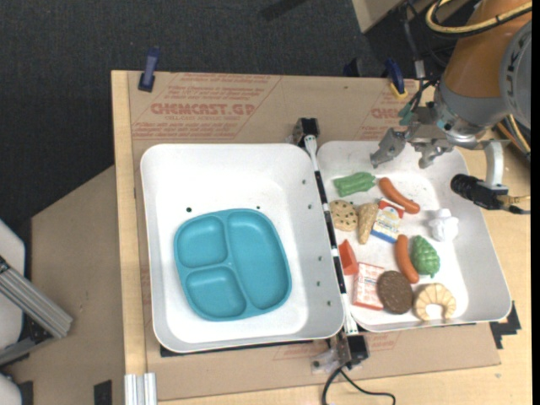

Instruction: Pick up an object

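Cardboard-covered worktop (211,112) with two white bins on it: left bin (160,175), right bin (481,260), side by side, touching.

Tray (232,262) in left bin (169,175) — food toys (396,226) in right.

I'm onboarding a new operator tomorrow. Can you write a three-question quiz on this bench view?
1. True or false: the blue divided tray lies in the right bin.
2. Which item lies closest to the gripper? A) croissant B) green leafy piece C) brown round patty
3. Fill in: the arm hangs over the ____ corner of the right bin, far or near.

Key
1. False: it lies in the left bin.
2. B
3. Far
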Available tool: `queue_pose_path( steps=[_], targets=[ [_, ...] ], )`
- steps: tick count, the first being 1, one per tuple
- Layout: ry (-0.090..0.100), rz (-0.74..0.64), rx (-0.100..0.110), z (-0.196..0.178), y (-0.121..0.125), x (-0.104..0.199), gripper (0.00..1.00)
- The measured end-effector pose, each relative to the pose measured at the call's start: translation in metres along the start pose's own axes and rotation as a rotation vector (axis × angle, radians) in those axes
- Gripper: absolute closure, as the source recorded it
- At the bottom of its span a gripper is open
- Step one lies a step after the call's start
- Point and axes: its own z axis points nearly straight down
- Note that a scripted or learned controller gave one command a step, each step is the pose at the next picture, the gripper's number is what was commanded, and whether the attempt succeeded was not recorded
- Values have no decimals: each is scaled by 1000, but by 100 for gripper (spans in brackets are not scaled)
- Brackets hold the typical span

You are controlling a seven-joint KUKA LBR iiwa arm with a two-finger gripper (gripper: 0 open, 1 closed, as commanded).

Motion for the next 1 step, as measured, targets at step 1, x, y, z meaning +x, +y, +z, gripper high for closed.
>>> queue_pose_path(
  steps=[1],
  targets=[
    [0,2,2,108,-42,-15,0]
  ],
)
